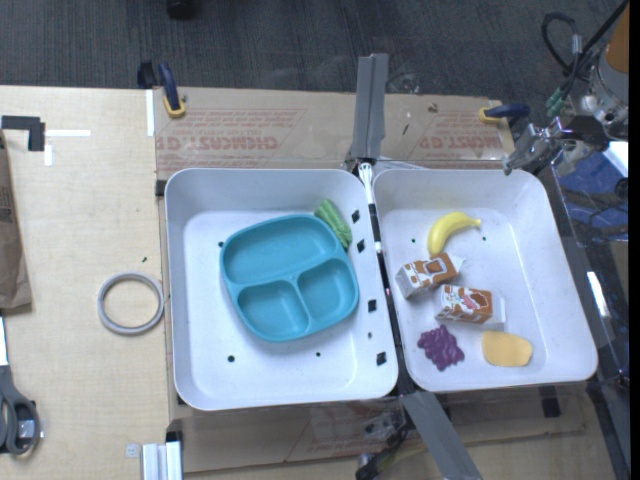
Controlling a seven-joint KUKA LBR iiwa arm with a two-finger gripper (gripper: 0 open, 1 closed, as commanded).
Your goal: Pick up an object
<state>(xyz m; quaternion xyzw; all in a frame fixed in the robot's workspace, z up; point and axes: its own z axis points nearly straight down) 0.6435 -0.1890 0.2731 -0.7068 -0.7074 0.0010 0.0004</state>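
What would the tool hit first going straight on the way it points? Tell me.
Probably the right bin's far right rim. The tool hangs at that corner, seemingly aimed down-left; its height is unclear, so it might pass the rim and meet the banana.

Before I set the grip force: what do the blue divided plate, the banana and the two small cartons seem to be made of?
Blue divided plate: likely hard moulded plastic, one even colour with a soft sheen. Banana: probably a plastic toy, uniformly yellow and smooth. Two small cartons: printed boxes, cardboard or plastic; the view leaves that open.
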